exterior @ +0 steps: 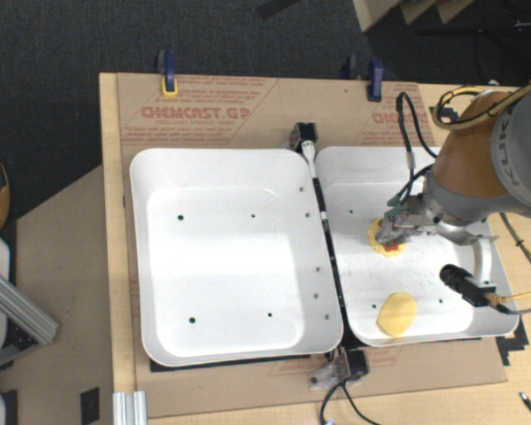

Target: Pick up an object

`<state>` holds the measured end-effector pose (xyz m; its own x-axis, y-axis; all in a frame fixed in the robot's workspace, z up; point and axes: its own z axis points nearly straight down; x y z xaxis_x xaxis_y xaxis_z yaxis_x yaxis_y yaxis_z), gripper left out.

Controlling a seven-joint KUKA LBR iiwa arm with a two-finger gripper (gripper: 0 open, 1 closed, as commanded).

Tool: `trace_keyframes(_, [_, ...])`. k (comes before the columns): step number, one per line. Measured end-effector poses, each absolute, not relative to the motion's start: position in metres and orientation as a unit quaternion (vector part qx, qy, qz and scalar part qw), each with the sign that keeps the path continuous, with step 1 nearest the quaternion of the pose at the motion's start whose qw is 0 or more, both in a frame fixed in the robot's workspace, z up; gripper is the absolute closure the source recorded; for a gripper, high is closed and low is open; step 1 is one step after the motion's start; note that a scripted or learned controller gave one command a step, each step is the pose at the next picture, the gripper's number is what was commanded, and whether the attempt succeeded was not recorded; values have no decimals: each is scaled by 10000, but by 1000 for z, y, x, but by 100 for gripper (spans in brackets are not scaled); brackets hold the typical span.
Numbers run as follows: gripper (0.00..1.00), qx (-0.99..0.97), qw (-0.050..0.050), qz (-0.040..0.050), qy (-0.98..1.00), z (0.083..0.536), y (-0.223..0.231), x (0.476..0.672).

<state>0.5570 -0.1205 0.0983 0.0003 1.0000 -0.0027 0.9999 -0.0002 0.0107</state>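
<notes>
Gripper (391, 234), grip state impossible to tell, sits over a yellow-and-red object (388, 243) in the right bin (354, 171), centre-right of frame

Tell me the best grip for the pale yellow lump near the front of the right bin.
Probably straight down from above, fingers closing across the narrower width of the pale yellow lump. It is a low rounded mound lying flat on the right bin floor, apart from the front wall and from the small yellow-and-red object under the end effector, so no side approach looks needed.
</notes>
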Motion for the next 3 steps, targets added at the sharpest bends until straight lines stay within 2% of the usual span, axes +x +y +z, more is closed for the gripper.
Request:
trace_keyframes(1, [100, 7075, -38, -11, 7067, 129, -92, 475])
trace_keyframes(2, [100, 7051, 75, 69, 7091, 312, -64, 495])
trace_keyframes(3, [100, 7044, 66, 85, 7097, 461, -12, 481])
